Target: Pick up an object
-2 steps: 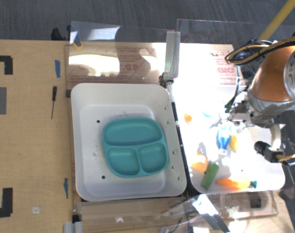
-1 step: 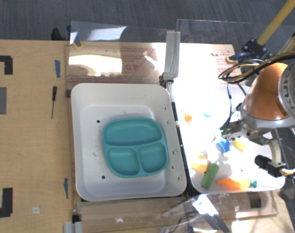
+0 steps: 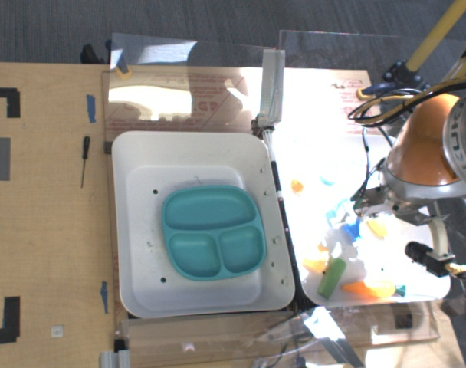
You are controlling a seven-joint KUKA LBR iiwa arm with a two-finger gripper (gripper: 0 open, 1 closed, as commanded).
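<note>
**A:** You are looking at the arm reaching in over the right bin, with its orange band sitting above the clutter. The gripper is hanging at the near half of that bin, just above a cluster of small things.

**B:** Are you seeing whether it is wide or narrow?

**A:** You cannot tell; glare is washing out that bin and the wrist is covering the tip. Nothing is showing between any part of it, so you should not be counting on a hold.

**B:** Where are the candidates lying?

**A:** You are finding them crowded toward the near edge: a green cylinder lying tilted, an orange piece just beside it, a blue item close under the gripper, and a yellow piece near it. A small orange bit is sitting apart, further up the bin.

**B:** And the left bin?

**A:** It is carrying a teal divided tray, flat in the middle, well apart from the arm. I am judging that it is too broad for this gripper, which would explain why the arm is working the right side, where the pieces are small.

**B:** What is the risk?

**A:** The pieces are lying so close that you are likely nudging a neighbour when closing.
</note>
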